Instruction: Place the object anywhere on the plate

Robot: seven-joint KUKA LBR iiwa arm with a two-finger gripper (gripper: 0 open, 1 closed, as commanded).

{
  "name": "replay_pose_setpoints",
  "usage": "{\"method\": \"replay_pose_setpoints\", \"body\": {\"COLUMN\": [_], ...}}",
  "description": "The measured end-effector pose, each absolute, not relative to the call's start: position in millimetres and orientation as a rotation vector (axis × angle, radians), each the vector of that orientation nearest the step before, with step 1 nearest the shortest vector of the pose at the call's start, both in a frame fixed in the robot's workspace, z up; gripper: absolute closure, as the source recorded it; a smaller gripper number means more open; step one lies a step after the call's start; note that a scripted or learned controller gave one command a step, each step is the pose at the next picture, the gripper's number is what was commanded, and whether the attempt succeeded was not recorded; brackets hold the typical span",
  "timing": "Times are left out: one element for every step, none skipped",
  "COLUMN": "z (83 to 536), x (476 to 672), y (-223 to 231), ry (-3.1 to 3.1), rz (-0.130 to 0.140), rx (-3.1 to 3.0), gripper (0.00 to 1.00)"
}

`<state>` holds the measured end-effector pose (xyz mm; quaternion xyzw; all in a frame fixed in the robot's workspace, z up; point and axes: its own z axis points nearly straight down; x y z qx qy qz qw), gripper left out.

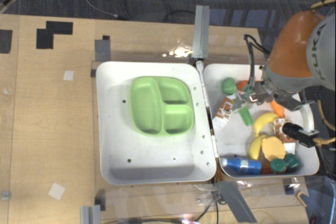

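Even overhead light, slightly soft focus

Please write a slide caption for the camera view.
KUKA arm above right bin of toy food; green plate waits in left bin.

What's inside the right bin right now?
The right bin holds a green ball, two bananas, a blue bottle and a packet. The arm covers its far right corner.

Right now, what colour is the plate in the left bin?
Light green, seen in the camera view: plate.
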<state>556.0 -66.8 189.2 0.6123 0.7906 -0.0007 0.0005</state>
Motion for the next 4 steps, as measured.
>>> {"method": "replay_pose_setpoints", "body": {"z": [181, 182, 182, 181], "x": [577.1, 610.9, 611.0, 593.7], "y": [28, 81, 80, 45], "ry": [2.558, 2.708, 2.708, 2.510], "rz": [0.001, 0.001, 0.000, -0.003], "rx": [1.827, 1.591, 1.590, 1.890], "gripper": [1.00, 1.00, 0.00, 0.00]}}
